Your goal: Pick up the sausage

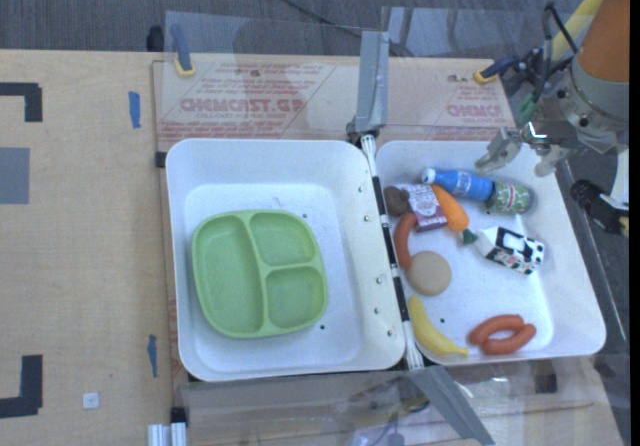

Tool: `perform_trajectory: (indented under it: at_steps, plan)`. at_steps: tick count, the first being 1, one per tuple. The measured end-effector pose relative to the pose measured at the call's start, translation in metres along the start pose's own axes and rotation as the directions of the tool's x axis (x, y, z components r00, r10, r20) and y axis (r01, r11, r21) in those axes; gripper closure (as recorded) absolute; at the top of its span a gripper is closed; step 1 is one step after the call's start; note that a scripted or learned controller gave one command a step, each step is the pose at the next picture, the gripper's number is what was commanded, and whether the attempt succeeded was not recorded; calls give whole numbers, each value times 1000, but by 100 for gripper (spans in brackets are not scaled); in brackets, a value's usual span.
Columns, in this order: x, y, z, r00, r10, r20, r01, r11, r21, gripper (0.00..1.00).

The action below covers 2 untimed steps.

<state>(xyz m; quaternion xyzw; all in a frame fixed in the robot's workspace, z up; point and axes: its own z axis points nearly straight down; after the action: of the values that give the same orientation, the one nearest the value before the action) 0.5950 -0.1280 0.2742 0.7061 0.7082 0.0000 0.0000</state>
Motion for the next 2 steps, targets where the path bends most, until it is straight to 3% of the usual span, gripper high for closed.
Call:
perform_trajectory:
  at_steps: [1,2]
  plan:
    - [43,-73,70,1000,-13,0,13,1000,1,0]
    - [-19,-110,188,999,35,1,-35,999,-5,0]
